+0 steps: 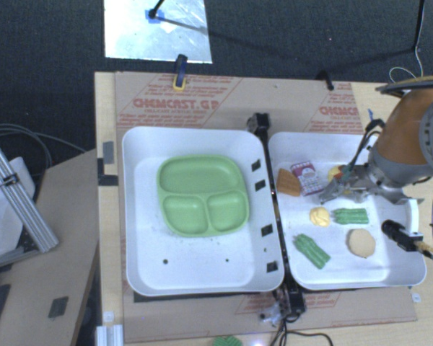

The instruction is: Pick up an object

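Overhead slanted view of the surface [224, 96], which carries two shallow white bins side by side. The left bin [141, 193] holds a green divided plate [202, 194] with one large compartment above two smaller ones; the plate lies flat, a little above the bin's middle.

The right bin [400, 269] holds a scatter of small toy foods. Near its left wall lies an orange-brown wedge [289, 183], touching or just beside a small packet with a dark red label [306, 175]. Below these sits a yellow lump [319, 216], just beside a green ridged piece [351, 215] lying crosswise. Lower still, a second green ridged piece [312, 251] lies at a slant near the left wall, and a round tan biscuit [361, 243] rests to its right, apart from both green pieces. A small yellow item [335, 171] shows near the packet, partly hidden by the arm's tooling.

The arm [411, 139], grey with an orange band, reaches in from the right and hangs low over the upper middle of the right bin. The claw [337, 187] points toward the packet and sits just above the yellow lump and the crosswise green piece. Its tips appear drawn together, though the view is too coarse to say whether they are clenched or released; nothing can be made out between them.
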### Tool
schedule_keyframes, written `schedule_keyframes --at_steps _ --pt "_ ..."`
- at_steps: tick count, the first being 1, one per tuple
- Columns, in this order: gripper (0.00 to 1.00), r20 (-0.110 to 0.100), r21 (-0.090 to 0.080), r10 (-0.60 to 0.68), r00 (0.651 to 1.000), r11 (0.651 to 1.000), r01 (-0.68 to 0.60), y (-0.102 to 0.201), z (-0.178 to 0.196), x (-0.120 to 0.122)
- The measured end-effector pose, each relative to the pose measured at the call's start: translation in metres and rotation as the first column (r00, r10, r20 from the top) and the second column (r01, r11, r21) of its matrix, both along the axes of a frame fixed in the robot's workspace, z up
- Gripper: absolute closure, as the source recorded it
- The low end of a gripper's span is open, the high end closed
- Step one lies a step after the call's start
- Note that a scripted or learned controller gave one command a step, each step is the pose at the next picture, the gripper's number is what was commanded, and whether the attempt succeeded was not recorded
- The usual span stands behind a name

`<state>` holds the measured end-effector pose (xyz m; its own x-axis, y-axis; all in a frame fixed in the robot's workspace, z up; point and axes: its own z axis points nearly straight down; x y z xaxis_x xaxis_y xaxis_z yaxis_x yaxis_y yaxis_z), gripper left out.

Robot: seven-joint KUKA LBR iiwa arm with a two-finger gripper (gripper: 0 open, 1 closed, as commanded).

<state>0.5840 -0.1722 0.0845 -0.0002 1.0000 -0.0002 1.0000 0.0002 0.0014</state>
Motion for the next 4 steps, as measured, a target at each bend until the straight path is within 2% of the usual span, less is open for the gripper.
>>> schedule_keyframes --at_steps 1,2,3,4 --pt "0.0 0.002 0.0 0.004 1.0 1.0 -0.004 0.004 0.001 0.012" --pt "0.0 0.003 -0.001 0.0 1.0 1.0 0.0 -0.035 0.001 0.022" --pt "0.0 0.004 -0.001 0.005 1.0 1.0 -0.005 -0.034 0.002 0.058" --pt "0.0 0.001 -0.002 0.002 1.0 1.0 -0.002 -0.034 0.001 0.049"
